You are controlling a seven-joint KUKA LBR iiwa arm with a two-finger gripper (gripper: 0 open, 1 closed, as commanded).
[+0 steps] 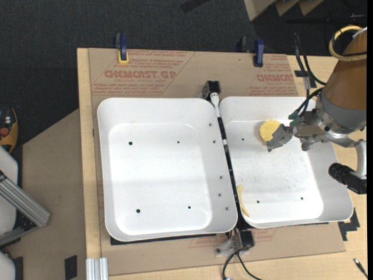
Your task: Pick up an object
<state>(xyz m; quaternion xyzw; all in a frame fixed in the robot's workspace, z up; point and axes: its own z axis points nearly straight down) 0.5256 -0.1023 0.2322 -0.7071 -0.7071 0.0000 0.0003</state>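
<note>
A small yellow rounded object (268, 130) lies in the right bin (291, 206), near its back left part. My gripper (292, 143) hovers just to the right of it, low over the bin floor. Its two dark fingers stand apart, so it is open, and nothing sits between them. The left finger (278, 139) is right beside the yellow object's edge; I cannot tell whether it touches. The grey arm with its orange band (348, 80) comes in from the right.
The left bin (116, 156) stands beside the right one, with a black divider strip (223, 150) between them. A thin yellowish sliver (240, 202) lies at the right bin's front left wall. Blue clamps (122, 42) hold the board at the back.
</note>
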